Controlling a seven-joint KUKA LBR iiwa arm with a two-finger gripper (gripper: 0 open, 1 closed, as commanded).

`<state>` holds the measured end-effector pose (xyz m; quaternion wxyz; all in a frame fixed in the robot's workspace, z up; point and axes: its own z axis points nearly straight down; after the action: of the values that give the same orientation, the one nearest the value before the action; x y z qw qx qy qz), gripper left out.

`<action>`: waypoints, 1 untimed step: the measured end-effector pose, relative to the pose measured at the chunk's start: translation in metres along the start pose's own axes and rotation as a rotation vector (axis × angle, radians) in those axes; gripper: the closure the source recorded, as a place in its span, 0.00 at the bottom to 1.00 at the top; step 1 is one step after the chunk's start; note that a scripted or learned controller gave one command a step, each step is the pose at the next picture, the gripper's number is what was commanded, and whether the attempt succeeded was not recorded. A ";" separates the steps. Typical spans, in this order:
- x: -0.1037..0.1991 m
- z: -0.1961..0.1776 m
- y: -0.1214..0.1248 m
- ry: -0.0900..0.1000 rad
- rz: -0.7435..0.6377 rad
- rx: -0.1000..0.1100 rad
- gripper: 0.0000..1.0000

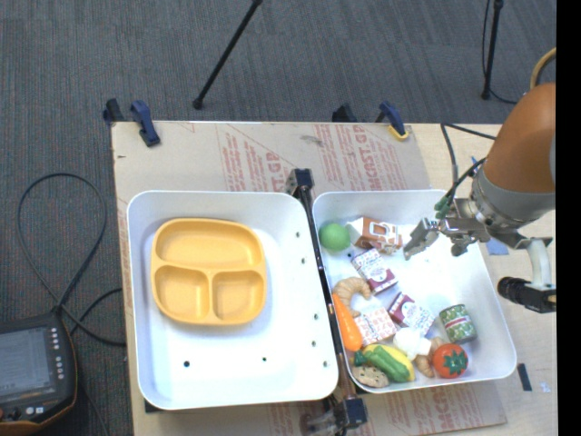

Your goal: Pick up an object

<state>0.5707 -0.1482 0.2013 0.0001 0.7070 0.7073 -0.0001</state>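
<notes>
Two-finger gripper (439, 238) is hovering at right of frame over the right white bin (495, 316), fingers spread apart, gripping nothing. Toy food pile (392, 321) is lying in the bin's lower left, below the gripper. Pick not yet done; descent, closing and lift are remaining.

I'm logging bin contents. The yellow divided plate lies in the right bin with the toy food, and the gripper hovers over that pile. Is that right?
Not quite. The camera view shows the yellow divided plate alone in the left bin. The toy food is in the right bin, with the gripper above it.
</notes>
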 end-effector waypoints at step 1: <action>-0.027 -0.004 -0.079 0.001 0.002 0.002 0.00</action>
<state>0.4920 -0.1751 0.2050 -0.0008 0.7075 0.7067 -0.0003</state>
